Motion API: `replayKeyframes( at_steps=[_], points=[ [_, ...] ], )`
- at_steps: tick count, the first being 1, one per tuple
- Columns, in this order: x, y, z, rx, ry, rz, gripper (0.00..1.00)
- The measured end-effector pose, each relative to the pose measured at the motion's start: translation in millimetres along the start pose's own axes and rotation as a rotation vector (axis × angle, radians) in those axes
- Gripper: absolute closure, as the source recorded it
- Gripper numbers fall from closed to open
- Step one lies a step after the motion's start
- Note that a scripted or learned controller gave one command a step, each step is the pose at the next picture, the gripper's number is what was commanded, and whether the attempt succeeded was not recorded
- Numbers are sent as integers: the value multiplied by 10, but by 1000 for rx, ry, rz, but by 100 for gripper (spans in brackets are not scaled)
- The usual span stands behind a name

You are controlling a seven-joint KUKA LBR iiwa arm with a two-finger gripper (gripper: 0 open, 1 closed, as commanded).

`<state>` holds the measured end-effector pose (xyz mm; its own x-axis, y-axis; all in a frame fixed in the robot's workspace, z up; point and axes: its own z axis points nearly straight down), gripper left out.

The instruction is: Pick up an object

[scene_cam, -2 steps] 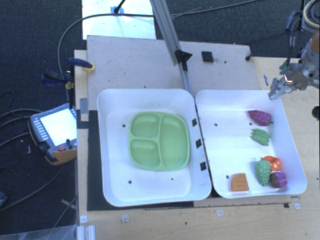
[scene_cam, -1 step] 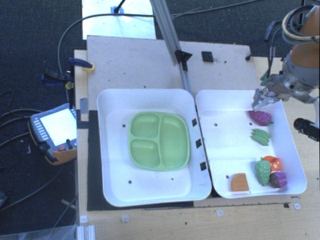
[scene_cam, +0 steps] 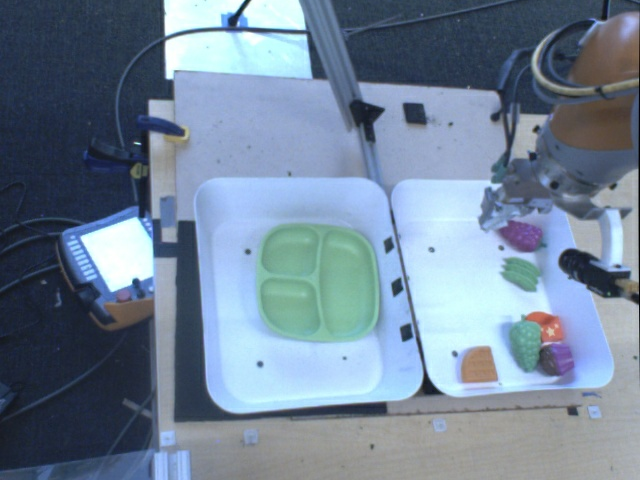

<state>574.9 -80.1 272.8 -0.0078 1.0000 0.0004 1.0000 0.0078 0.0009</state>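
1 tool [scene_cam: 497, 211] hovers beside the magenta toy [scene_cam: 522, 235]; its spread cannot be told.

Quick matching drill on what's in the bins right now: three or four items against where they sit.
Items:
1. green divided plate
2. purple item
3. orange block
4. green pod

Places:
A. near edge of right bin
B. left bin
C. just beside the tool
D. middle of right bin, right side

Pairs: 1-B, 2-C, 3-A, 4-D

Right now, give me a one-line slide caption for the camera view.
Gripper hovers beside a purple toy in the right bin; a green divided plate sits in the left bin.
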Motion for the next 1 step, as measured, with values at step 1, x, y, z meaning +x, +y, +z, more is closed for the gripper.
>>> replayKeyframes(
  at_steps=[1],
  points=[
    [526,-186,204,3,2,-1,100]
  ],
)
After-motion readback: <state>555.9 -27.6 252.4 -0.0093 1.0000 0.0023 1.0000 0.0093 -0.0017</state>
